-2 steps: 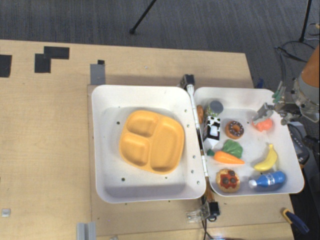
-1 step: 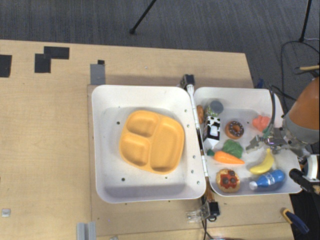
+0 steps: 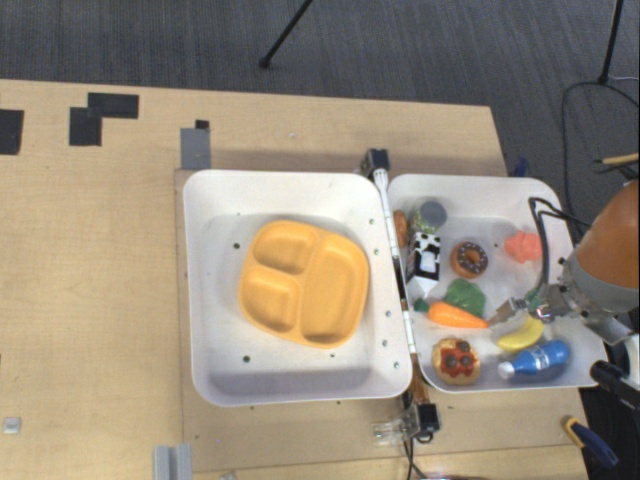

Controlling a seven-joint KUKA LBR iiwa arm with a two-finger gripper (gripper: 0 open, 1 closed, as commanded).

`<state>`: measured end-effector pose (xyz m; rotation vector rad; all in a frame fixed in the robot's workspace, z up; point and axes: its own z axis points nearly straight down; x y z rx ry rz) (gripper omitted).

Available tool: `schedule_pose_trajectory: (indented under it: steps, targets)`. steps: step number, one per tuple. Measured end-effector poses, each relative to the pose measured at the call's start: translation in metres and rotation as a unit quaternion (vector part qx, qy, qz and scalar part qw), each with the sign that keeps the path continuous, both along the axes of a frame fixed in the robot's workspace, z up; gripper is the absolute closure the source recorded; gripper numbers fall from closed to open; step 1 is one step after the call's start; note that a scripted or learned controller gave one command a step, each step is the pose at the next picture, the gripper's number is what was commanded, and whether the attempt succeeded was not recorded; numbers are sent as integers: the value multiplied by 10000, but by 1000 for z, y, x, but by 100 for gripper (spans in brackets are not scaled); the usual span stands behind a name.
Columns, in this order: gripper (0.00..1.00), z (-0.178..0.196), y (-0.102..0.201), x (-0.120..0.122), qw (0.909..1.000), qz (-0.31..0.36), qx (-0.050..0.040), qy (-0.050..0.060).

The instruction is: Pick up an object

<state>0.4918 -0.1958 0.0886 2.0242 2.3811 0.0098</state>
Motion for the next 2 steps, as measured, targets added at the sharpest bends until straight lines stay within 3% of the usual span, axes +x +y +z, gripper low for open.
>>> schedule_pose_trajectory:
  steps: [1,2]
  targets:
    - [100,11,2,2,10000,16,23,-2]
    - [100,88,60,13,9997,-235,31,60]
